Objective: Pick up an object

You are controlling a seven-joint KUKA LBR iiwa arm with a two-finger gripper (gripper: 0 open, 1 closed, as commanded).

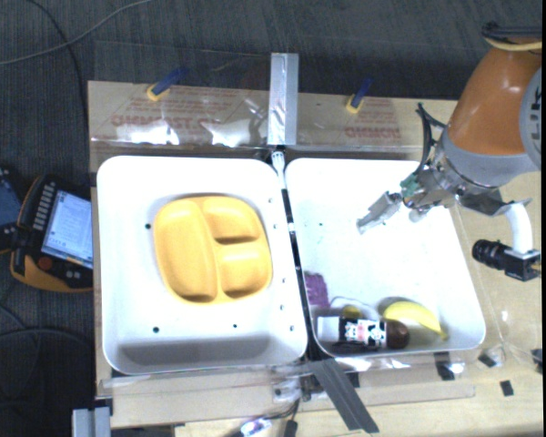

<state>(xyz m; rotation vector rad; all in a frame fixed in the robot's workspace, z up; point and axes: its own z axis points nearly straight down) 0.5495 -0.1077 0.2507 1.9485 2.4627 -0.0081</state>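
Observation:
My gripper (399, 211) hangs over the upper middle of the right bin (437, 253), open, with nothing between its fingers. Along that bin's near wall lie a dark bottle with a white label (364, 332), a yellow banana-shaped object (415, 317) just right of it, and a small purple object (317, 289) by the left wall. All three sit well below and apart from the gripper. A yellow divided plate (213, 248) lies in the middle of the left bin (127, 317).
The arm's orange band and grey wrist (496, 107) enter over the right bin's top right corner. A metal divider post (283, 98) stands behind the bins. A handheld controller (50, 235) lies left of the bench. A black fitting (505, 258) sits right of the bin.

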